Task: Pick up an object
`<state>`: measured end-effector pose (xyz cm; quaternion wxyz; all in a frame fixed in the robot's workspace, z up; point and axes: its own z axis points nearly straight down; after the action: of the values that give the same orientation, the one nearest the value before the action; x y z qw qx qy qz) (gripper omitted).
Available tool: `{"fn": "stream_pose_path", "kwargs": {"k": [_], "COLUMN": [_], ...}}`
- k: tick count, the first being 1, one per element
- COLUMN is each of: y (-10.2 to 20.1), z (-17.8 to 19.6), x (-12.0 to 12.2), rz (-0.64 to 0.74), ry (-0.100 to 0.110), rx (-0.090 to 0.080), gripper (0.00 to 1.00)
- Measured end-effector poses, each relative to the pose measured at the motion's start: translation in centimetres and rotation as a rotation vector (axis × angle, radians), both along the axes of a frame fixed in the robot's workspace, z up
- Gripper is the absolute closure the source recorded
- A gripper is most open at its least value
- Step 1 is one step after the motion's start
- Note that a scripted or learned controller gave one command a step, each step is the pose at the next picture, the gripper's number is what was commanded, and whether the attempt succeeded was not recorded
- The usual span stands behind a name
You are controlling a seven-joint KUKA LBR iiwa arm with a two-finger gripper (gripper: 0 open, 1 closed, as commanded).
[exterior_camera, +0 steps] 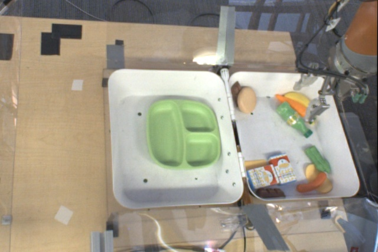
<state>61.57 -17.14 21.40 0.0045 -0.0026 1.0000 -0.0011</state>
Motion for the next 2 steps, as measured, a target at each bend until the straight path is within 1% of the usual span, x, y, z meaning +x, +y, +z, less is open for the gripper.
{"fn": "stream_pose_path", "kwargs": {"k": [1, 2], "y": [-2.32, -2.57], "z": [-9.91, -10.62], "x": [5.82, 6.04], "rz": [0.014, -0.020], "ry": [-0.021, -0.005], "rx": [-0.007, -0.003], "gripper": [0.00, 0.00]}}
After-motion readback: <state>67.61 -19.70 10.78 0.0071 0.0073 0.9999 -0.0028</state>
